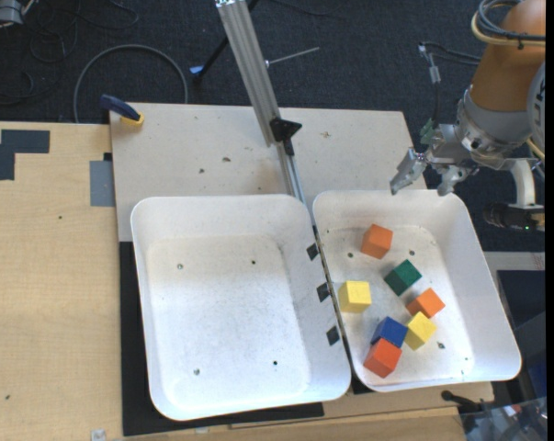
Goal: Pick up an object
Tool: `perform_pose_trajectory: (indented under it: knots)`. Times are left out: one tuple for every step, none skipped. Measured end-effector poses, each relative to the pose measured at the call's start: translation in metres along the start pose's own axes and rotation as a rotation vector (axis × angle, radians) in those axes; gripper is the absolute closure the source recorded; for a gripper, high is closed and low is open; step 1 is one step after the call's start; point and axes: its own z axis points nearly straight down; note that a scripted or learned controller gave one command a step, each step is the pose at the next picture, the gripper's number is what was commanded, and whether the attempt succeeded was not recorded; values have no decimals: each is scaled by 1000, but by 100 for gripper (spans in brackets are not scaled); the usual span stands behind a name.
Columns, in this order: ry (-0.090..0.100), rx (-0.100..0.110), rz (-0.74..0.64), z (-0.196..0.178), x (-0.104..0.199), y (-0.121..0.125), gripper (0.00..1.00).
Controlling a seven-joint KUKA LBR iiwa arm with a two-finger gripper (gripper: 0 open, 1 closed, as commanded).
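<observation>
So the claw point(425, 178) is parked up over the far rim of the right bin point(497, 338), near its top right corner, and its two fingers are spread apart with nothing between them. It isn't touching any of the blocks as far as I can see, just hanging above the bin's edge.

All the blocks are in the right bin. There's an orange cube point(378, 241) nearest the claw, sitting a bit rotated so its corners point off-square to the bin walls. Below it is a green cube point(403, 276), also turned diamond-ish. A smaller orange cube point(428, 302) sits just beside the green one, and a yellow cube point(421, 330) is right below that, looks like they're touching. On the left of the bin is another yellow cube point(356, 295), sitting squarer. At the bottom a blue cube point(390, 332) is pressed against a red-orange cube point(382, 357). They're all cubes, so no real long axis to speak of.

The left bin point(166, 356) sits beside it on the counter point(194, 145), with a silver rail point(254, 62) running down between them.

Hard bits: the arm's upper part is cut off at the right edge, and the fingertips are dark and small so I can't make out their pads.
</observation>
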Motion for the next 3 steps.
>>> perform_pose_trajectory:
  knots:
    - [2,8,7,82,2,-40,0]
    - [1,-1,9,140,-31,-95,0]
    - [0,-6,12,155,-38,-170,0]
